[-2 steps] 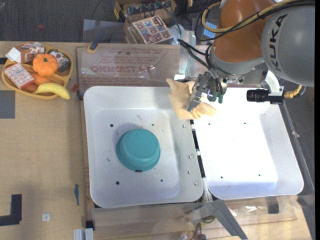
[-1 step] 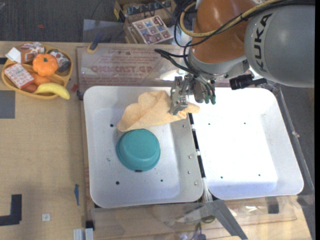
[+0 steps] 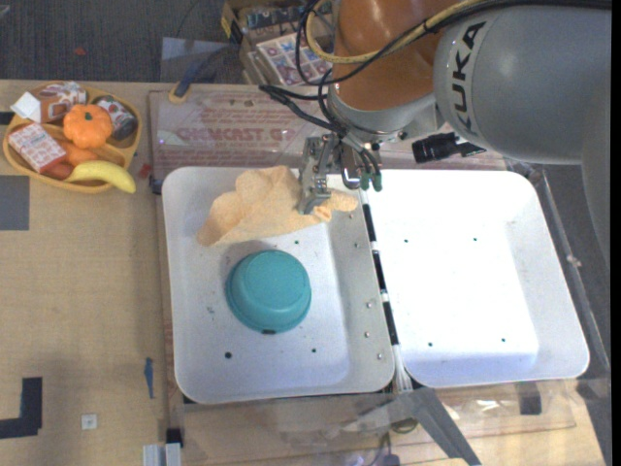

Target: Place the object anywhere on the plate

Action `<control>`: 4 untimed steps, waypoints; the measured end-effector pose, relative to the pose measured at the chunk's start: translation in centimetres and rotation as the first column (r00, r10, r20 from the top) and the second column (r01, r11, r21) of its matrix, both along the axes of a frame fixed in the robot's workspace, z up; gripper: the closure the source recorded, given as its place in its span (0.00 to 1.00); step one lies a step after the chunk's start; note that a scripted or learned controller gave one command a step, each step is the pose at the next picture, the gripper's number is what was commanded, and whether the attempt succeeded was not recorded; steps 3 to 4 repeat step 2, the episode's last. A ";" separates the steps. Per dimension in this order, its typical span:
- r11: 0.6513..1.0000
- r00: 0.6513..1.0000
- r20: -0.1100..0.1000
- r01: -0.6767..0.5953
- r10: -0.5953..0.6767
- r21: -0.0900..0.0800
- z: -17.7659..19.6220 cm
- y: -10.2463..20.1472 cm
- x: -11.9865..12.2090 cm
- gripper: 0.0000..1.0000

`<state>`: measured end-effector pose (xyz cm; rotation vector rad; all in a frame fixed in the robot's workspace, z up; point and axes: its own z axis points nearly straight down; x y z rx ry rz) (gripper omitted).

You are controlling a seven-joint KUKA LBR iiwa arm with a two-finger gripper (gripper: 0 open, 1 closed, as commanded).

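A floppy yellow-tan object (image 3: pixel 254 212) lies in the back half of the left bin (image 3: pixel 194 338), spreading from the bin's left side toward the divider. My gripper (image 3: pixel 316 194) points down at the object's right end. Its fingers are closed on that edge, with a bit of the tan material sticking out to the right of them. The object looks pulled up toward the gripper there. A round teal plate (image 3: pixel 269 290) rests in the middle of the same bin, just in front of the object and apart from the gripper.
The right bin (image 3: pixel 466 280) lies beside the left one, with a raised divider between them. A yellow dish of toy food (image 3: pixel 70 139) sits on the bench at the far left. Cables and boxes lie behind the bins.
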<state>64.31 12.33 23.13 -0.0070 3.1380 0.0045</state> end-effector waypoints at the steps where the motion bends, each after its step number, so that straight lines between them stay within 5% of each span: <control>1: 1.000 1.000 0.000 0.000 0.000 0.000 -0.5 5.2 0.7 1.00; 2: 1.000 1.000 0.001 0.001 -0.001 0.000 -0.4 5.2 0.8 0.00; 4: 1.000 1.000 0.001 0.001 -0.001 0.000 -0.4 5.2 0.8 0.00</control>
